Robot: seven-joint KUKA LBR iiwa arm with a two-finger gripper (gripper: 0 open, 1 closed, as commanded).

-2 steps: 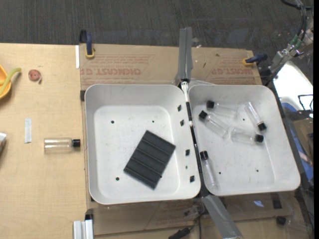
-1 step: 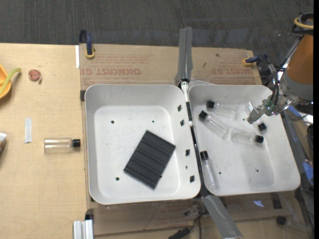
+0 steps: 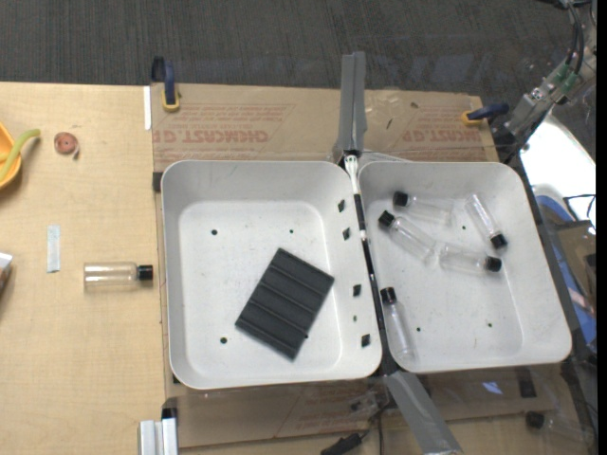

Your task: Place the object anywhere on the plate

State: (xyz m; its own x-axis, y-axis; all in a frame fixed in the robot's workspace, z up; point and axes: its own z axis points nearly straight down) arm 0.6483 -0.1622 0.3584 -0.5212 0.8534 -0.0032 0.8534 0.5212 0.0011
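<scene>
One thing cannot be told: whether the claw is released or clenched. In the right bin (image 3: 531, 254), four clear black-capped vials (image 3: 417, 240) cluster toward 12 o'clock, and a fifth vial (image 3: 397, 328) lies at 8 o'clock along the wall. The black ribbed plate (image 3: 285, 303) lies bare in the left bin (image 3: 190, 254), toward 5 o'clock.

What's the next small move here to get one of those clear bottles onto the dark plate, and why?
Probably bring the arm in over the right bin and go down on the bottle lying alone by the bin's left wall. The dark ribbed plate in the left bin carries nothing yet, and the other bottles lie clustered and harder to pick singly.
</scene>
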